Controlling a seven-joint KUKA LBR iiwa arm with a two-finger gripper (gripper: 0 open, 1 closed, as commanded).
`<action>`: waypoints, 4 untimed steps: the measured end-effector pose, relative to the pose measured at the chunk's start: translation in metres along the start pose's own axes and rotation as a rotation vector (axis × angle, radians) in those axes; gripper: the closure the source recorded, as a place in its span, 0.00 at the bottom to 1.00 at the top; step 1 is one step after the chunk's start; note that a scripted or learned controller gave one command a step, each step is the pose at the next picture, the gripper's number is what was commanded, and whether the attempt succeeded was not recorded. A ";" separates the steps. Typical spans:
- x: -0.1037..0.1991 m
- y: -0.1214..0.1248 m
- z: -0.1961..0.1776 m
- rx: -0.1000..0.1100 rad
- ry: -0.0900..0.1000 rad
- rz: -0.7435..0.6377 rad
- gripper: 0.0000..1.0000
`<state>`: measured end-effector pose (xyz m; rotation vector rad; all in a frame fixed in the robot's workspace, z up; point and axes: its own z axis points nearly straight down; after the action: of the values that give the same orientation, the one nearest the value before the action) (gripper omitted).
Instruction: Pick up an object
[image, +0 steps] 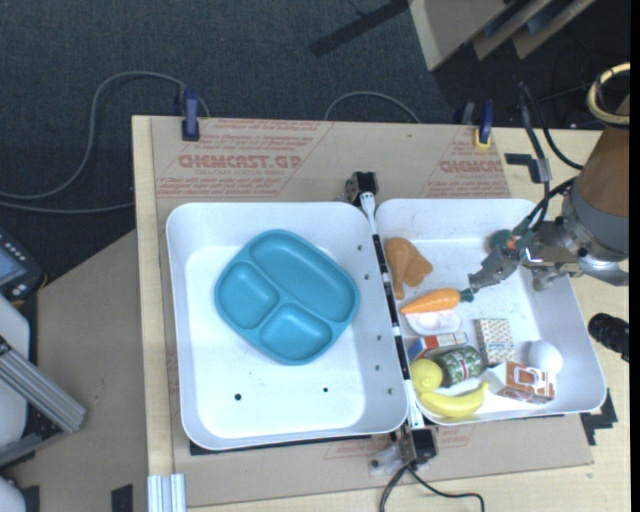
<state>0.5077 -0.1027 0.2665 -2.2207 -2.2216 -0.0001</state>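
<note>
Camera view is showing us hovering the gripper, its fingers spread and holding nothing, over the right bin toward its far edge, so we are judging it best to descend squarely over the carrot near the bin's left edge.

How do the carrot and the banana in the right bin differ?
The carrot is orange, straight and tapered; the banana is yellow and curved. The carrot lies mid-bin, its tip toward the hand; the banana lies at the near edge, by the green can. Both lie flat in the right bin, untouched by the hand.
</note>
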 end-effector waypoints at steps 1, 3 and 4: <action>-0.004 -0.004 0.128 0.014 0.002 0.002 0.00; 0.011 -0.028 0.182 0.000 0.001 0.001 0.00; 0.011 -0.028 0.172 -0.003 0.000 0.002 1.00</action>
<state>0.4798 -0.0916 0.0947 -2.2244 -2.2207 -0.0030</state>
